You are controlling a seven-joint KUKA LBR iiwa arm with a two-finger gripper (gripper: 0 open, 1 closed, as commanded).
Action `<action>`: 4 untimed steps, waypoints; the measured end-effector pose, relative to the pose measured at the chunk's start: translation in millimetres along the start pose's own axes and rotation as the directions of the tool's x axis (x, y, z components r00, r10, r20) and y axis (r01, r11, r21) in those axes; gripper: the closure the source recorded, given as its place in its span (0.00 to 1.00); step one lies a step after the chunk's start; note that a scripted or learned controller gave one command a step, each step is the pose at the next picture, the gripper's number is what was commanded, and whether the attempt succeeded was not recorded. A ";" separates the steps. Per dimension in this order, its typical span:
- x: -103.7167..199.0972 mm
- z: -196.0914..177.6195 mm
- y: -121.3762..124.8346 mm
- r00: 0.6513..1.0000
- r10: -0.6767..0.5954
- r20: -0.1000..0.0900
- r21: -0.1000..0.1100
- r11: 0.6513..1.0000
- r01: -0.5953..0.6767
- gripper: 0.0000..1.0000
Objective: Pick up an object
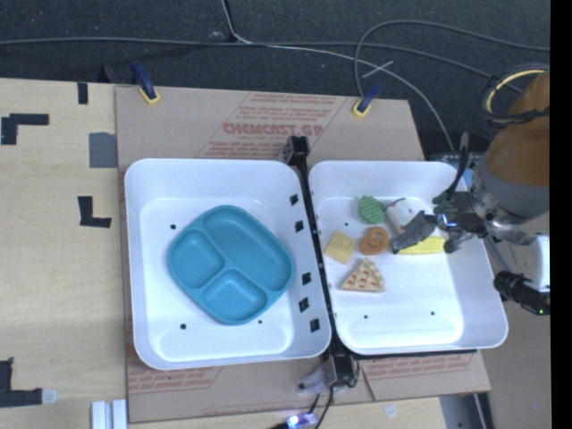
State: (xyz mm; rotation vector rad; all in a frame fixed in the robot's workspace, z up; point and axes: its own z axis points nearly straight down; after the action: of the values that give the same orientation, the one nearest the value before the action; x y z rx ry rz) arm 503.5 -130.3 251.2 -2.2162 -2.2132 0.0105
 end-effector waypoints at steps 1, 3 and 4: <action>0.2 -4.7 2.0 1.000 -0.003 0.002 -0.010 1.000 0.003 0.00; -9.8 108.8 3.5 1.000 -0.002 0.001 -0.006 1.000 0.002 0.00; -10.2 160.0 4.4 1.000 0.000 0.003 -0.011 1.000 0.000 0.00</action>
State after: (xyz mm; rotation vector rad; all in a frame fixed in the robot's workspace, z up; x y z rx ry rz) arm 506.0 -140.2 91.1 -2.2233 -2.2202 0.0014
